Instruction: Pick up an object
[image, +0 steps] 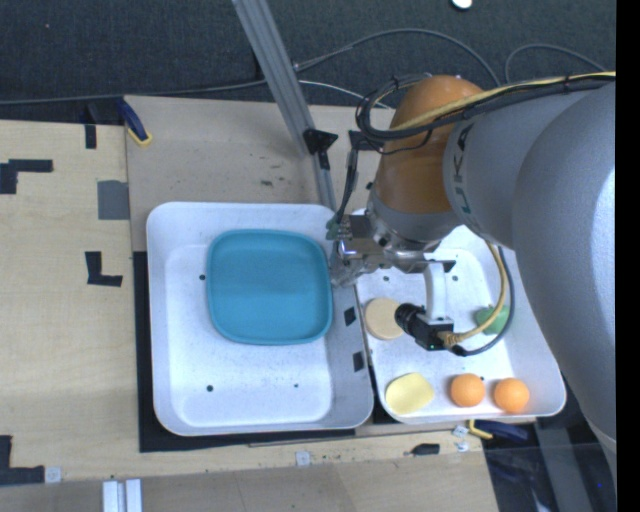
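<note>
A smooth blue plate (268, 287), square with rounded corners, lay in the left bin (190, 400). The right bin (540, 385) held five loose things. There was one flat pale round disc (381, 319), one soft yellow lump (408, 393), one orange ball (466, 390) just beside a second orange ball (511, 395), and one curved green piece (493, 318). The metal gripper (345, 252) hung over the bins' shared edge, near the disc. Whether it was spread or closed could not be told.

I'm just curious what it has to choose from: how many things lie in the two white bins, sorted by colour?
Blue plate: 1
Orange balls: 2
Pale yellow pieces: 2
Green thing, partly hidden: 1
Total: 6
</note>
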